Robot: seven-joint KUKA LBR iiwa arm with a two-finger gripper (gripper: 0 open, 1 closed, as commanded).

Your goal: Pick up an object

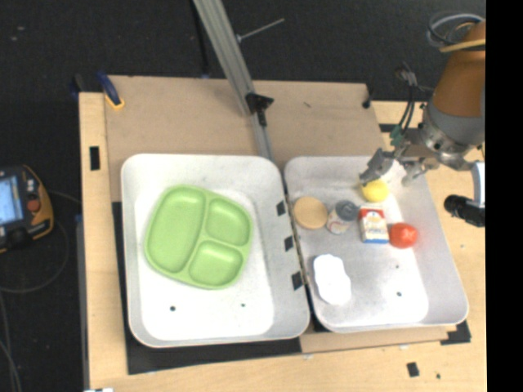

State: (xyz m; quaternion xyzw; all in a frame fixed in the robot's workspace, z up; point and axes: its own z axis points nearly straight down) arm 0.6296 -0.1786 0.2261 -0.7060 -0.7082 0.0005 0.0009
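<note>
The right bin (pixel 433 288) holds several small objects. A yellow ball (pixel 375 190) lies near its far edge. In front of it are a red and white carton (pixel 374 224), a red tomato-like ball (pixel 403 235), a tan round disc (pixel 310 212), a small grey cap (pixel 347 211) and a white lump (pixel 331 278). My gripper (pixel 391 171) hangs over the bin's far right part, just behind and to the right of the yellow ball. It is open, with nothing between its fingers.
The left bin (pixel 139 300) holds a green divided plate (pixel 198 237). A metal rail (pixel 229 51) slants down to the gap between the bins. A handheld pendant (pixel 20 202) lies off the bench at the left.
</note>
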